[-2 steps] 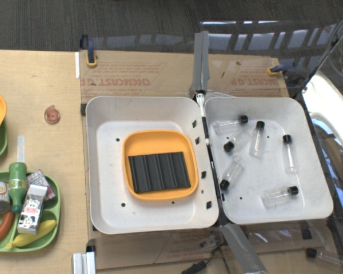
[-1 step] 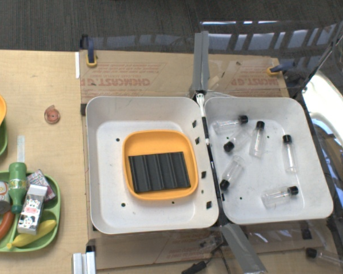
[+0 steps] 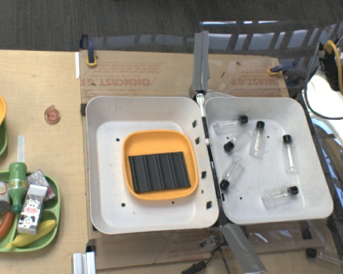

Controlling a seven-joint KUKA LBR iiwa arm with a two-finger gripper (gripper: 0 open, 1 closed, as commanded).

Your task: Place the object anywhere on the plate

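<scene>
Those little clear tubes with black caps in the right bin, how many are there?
5. One tube lies at the top left, one near the top middle, one toward the right, one at the lower left, one at the lower right. A loose black cap lies there too.

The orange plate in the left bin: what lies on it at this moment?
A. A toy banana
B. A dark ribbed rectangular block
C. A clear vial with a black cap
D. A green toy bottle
B: the orange plate in the left bin bears a dark ribbed block, while the clear vials with black caps lie in the right bin.
</scene>
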